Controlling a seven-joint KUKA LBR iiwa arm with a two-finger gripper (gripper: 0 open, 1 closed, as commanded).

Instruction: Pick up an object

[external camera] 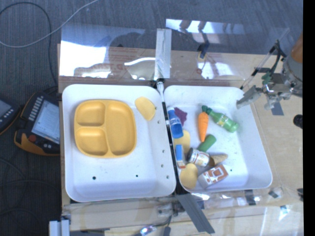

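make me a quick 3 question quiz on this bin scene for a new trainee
1. True or false: the yellow divided plate lies in the right bin.
2. Which thing lies right next to the orange carrot? A) green bottle B) tablet C) yellow divided plate
3. Fill in: the gripper hangs near the right bin's far ____ corner.

Key
1. False: it lies in the left bin.
2. A: the bottle lies just right of the carrot, both in the right bin.
3. right: by that corner, above the rim and away from the toys.
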